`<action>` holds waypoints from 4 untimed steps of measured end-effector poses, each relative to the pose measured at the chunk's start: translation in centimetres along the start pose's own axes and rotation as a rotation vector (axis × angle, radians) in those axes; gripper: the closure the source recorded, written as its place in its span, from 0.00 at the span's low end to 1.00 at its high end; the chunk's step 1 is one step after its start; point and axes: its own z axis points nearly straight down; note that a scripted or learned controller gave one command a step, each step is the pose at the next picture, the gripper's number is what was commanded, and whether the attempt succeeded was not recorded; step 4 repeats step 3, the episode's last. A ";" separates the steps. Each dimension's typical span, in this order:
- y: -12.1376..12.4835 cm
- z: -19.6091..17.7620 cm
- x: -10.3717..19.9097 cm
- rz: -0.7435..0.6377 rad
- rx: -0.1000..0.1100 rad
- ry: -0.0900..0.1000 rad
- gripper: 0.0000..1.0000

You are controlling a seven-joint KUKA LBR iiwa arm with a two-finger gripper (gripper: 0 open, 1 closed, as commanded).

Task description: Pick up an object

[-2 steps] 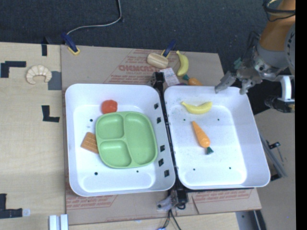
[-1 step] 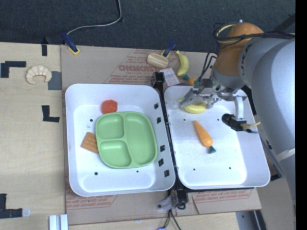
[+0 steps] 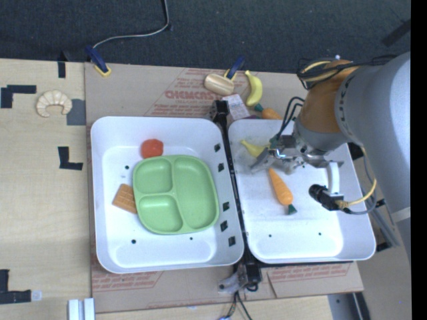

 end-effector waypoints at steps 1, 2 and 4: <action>-2.0 0.0 2.2 0.000 -0.002 -0.001 0.00; -2.0 -1.0 2.1 0.000 -0.003 -0.002 1.00; -5.6 -9.8 8.1 -0.001 0.002 0.002 1.00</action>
